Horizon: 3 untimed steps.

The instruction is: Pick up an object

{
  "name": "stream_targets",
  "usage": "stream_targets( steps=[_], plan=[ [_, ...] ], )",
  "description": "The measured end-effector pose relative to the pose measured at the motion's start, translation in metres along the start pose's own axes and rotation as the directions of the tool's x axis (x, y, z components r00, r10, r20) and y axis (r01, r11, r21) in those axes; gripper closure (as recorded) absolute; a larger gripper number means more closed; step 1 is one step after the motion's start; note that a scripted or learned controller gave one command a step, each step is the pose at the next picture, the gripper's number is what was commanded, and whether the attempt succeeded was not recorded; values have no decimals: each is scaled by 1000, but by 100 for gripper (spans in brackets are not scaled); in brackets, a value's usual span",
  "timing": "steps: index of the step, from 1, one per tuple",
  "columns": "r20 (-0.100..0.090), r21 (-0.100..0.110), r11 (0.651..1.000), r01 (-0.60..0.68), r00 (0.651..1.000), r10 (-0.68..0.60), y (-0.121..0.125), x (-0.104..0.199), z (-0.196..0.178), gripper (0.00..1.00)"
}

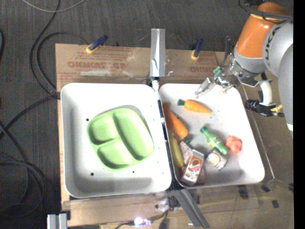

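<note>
My gripper hangs over the back edge of the right bin. It is open, with nothing between its fingers. Just in front of it and slightly left lies an orange carrot with a green top. A second, larger carrot rests against the bin's left wall. Further forward are a green bottle, a red round item, a small jar, a brown carton and a yellow banana-like piece.
The left bin holds a green divided plate. A metal post stands behind the seam between the bins. Two clamps sit on the cardboard backing. Cables run across the floor at left.
</note>
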State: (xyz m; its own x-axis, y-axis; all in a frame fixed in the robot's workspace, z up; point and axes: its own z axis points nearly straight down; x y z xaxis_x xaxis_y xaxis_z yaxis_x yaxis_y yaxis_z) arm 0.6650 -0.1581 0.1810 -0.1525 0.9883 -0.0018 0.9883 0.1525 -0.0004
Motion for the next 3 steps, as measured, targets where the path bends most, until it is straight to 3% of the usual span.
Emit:
stream_targets(
  steps=[1,2,3],
  plan=[
    [2,-2,976,217,976,-217,4,16,88,0],
    [-2,2,976,219,976,-219,4,18,79,100],
    [-2,0,997,76,997,-76,-29,85,-40,100]
  ],
)
